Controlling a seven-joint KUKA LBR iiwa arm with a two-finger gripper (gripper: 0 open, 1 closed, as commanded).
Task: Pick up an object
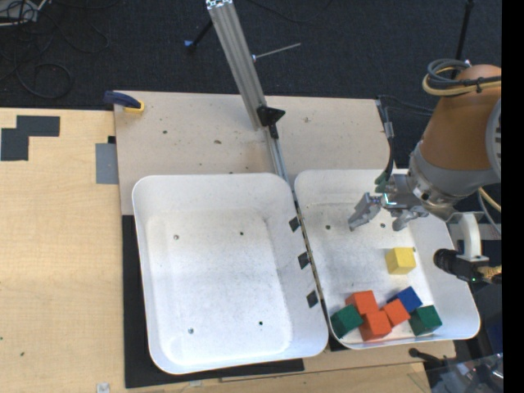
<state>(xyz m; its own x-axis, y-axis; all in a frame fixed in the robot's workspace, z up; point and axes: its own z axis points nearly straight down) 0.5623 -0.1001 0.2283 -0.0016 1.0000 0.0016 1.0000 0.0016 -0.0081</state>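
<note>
Camera view: arm [458,137] enters from right, orange band above wrist, wrist angled down-left over right bin [344,195]. Gripper [381,212] hangs above bin floor, fingers spread apart, nothing between them. Yellow cube [400,259] lies just below-right of gripper, apart from it. Orange, green, blue blocks [385,311] cluster at bin's near edge. Left bin [155,195] beside.

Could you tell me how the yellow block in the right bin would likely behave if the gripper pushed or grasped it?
The yellow block looks cube-shaped and flat-faced, so it would probably slide, not roll. It appears rigid and likely light. Standing apart from the other blocks, it seems easy to grasp.
</note>
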